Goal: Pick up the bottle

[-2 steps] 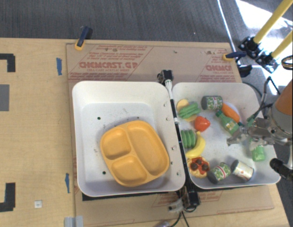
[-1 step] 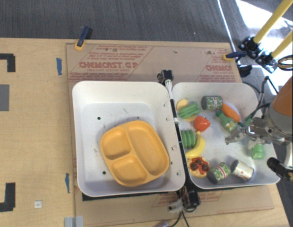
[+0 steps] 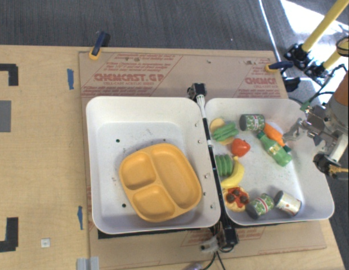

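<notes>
Tabletop (image 3: 39,167) with two white bins; green bottle (image 3: 275,149) lying in right bin (image 3: 315,198), claw (image 3: 309,125) just right, grip state unclear.

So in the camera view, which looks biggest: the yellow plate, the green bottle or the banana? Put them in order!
1. Yellow divided plate, by far the largest.
2. and 3. Green bottle and banana look much alike in length, and other toys cover part of the banana, so ranking those two is unsure.
</notes>
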Motion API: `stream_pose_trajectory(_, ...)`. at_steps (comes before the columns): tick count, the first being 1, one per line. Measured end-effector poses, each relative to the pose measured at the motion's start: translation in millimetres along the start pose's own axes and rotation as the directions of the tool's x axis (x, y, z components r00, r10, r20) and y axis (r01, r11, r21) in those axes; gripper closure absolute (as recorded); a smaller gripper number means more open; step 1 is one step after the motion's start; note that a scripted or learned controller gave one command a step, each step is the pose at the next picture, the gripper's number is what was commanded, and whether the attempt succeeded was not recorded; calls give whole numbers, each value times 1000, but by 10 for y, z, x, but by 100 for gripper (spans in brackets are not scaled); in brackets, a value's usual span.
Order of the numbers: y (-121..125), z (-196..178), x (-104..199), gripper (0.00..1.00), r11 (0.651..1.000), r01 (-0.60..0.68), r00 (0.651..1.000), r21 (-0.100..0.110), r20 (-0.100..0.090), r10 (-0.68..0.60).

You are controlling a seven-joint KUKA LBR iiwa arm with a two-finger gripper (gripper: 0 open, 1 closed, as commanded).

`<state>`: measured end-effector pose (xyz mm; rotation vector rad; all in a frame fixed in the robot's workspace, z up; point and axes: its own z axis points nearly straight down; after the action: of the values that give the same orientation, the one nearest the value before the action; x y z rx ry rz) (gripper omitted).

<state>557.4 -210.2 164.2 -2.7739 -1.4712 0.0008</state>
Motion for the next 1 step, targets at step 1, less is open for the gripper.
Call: stream_pose_trajectory(1,-577,710,31,0,996,85,996,-2,0,-85)
